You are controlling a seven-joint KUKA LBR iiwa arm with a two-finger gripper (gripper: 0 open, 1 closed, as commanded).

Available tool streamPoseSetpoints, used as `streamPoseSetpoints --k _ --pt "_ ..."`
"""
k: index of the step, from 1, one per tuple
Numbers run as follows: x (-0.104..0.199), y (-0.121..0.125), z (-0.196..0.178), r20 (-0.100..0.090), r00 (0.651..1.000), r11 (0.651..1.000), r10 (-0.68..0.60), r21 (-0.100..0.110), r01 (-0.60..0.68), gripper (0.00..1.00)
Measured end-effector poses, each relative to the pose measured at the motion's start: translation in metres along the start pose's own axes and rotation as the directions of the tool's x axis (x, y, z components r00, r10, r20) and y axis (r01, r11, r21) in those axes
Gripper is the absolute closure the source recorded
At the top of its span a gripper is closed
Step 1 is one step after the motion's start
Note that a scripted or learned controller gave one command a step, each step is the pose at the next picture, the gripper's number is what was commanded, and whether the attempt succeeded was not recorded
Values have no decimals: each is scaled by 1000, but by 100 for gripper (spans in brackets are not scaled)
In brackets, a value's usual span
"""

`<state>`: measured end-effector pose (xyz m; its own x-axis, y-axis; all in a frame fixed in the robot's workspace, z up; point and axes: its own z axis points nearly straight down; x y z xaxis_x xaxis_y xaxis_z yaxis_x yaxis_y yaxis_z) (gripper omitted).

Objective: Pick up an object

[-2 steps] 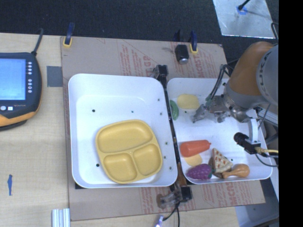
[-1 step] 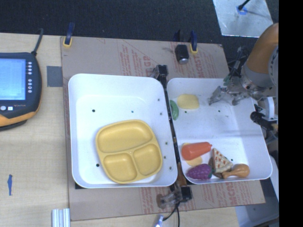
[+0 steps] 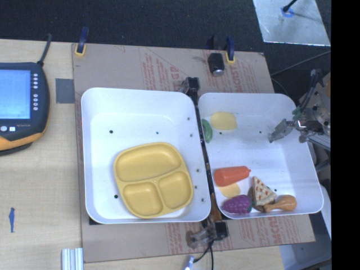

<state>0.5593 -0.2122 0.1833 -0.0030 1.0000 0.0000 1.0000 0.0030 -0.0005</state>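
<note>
A: Grapes (image 3: 237, 205) sit closest to the lens, front edge of the right bin (image 3: 306, 167). Big stuff first?

B: Yep. Worktop (image 3: 39, 196), then left bin (image 3: 101, 117) with a yellow tray (image 3: 153, 179) in it. Right bin holds all the toy food.

A: Arm comes in at the right edge. Claw (image 3: 287, 129) hangs over the right bin's far-right part, nothing between the fingers. Open or shut?

B: Can't tell, too small and blurry. Moving on. Food by size: carrot (image 3: 231, 175) mid-bin near the divider, lemon (image 3: 224, 121) at the back, pizza slice (image 3: 262, 191) and drumstick (image 3: 279, 203) at the front beside the grapes. Green bit (image 3: 207, 130) against the divider wall.

A: No target named, so any piece counts. Best pick?

B: My guess, carrot. Lies apart from the front cluster, long and narrow, so close across the middle of its width. Looks like hollow plastic: light, stiff, smooth, probably a bit slippery. Not fragile.

A: Lemon?

B: Also apart from the rest, but rounder, could squirt out of a pinch. The front pieces are touching each other, so a grab there likely bumps neighbours.

A: Claw is well apart from the carrot, nearer the lemon.
</note>
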Motion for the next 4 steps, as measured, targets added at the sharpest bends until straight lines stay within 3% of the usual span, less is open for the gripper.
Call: streamPoseSetpoints --k 1,2,3,4 --pt "79 6 -42 -1 1000 1000 -1 1 1 0" --pt "85 -42 -3 0 1000 1000 -1 3 1 0" --pt "111 -55 92 0 1000 1000 -2 4 2 0" --pt "109 -52 92 1 1000 1000 -1 1 1 0"
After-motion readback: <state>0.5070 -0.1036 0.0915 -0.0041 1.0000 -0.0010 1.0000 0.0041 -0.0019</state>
